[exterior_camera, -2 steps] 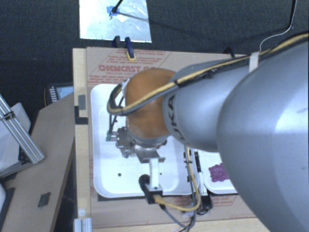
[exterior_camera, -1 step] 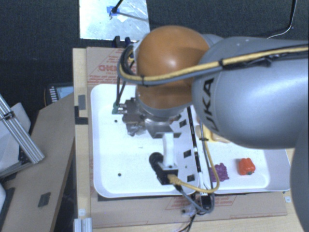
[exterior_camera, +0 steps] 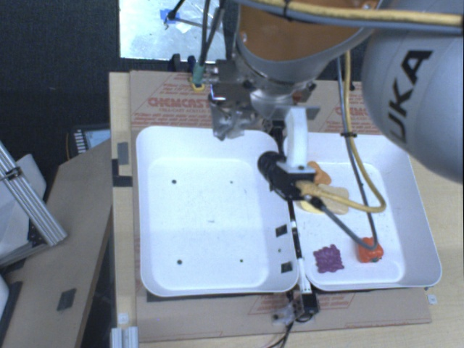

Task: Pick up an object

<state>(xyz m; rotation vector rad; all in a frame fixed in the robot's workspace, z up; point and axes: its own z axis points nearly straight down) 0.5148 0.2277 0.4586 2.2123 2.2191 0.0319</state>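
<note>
My gripper [exterior_camera: 230,127] hangs over the far edge of the left bin [exterior_camera: 203,223], under the big grey and orange wrist. In the right bin [exterior_camera: 395,194] lie a purple knobbly piece [exterior_camera: 328,258] near the front, a red-orange piece [exterior_camera: 369,251] to its right, a pale yellow piece [exterior_camera: 324,193] near the bin's left wall, and a small orange piece [exterior_camera: 320,172] just behind it. All of these objects are to the right of the gripper and nearer the front. I see nothing hanging below the gripper.
The two bins meet along a ridge [exterior_camera: 293,230] at mid-bench. A yellow cable [exterior_camera: 362,180] loops down over the right bin. Brown cardboard [exterior_camera: 167,100] lies under the bins, and a grey metal frame [exterior_camera: 29,201] stands at the left.
</note>
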